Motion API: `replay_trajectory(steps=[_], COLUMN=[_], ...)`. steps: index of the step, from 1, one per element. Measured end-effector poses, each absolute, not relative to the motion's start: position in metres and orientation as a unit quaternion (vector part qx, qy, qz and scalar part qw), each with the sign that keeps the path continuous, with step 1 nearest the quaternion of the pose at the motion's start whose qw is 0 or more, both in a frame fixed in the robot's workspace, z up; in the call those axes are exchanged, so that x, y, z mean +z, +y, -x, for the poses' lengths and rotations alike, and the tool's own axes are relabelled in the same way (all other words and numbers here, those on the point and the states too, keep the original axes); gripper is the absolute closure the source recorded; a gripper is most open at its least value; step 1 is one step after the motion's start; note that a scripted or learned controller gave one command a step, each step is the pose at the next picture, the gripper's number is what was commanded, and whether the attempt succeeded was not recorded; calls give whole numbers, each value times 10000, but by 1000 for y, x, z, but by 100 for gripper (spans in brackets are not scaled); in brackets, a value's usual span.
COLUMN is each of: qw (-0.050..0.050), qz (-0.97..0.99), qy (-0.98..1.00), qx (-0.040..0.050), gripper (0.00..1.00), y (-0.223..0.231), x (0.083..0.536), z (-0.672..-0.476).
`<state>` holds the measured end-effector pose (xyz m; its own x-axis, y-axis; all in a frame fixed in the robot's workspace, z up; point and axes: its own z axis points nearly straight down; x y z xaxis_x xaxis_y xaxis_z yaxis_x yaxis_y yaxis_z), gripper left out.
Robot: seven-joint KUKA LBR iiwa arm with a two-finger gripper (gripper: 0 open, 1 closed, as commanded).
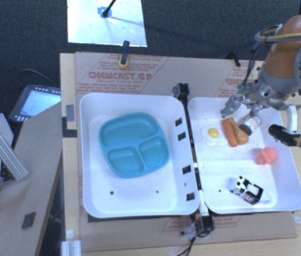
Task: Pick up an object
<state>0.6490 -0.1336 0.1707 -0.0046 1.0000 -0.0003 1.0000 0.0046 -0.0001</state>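
My gripper [242, 110] hangs over the back of the right bin [283, 196], open, with nothing between its fingers. Just in front of it lie an orange carrot-like piece [229, 132] and a browner sausage-like piece [241, 136], side by side. A small white bottle [251, 124] lies against them, right under the gripper. Left of these sits a toy fried egg [212, 134]. A pink lump [267, 155] rests toward the bin's right side. Near the front wall lies a black and white object [246, 190].
The left bin [94, 196] holds a blue divided tray [134, 143]. A black clipped divider [188, 143] runs between the bins. A black part on a cable [281, 134] hangs from the arm over the right bin's right rim. A tablet [33, 104] lies off the bench's left side.
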Motion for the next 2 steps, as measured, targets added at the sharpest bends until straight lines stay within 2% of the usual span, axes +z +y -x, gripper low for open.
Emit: replay_trajectory(steps=[1,2], qw=[-4,23], qz=[-7063,-7058], qy=[7079,7084], qx=[-6,13], gripper=[0,100], y=[-138,-139], x=[115,130], z=[-653,-655])
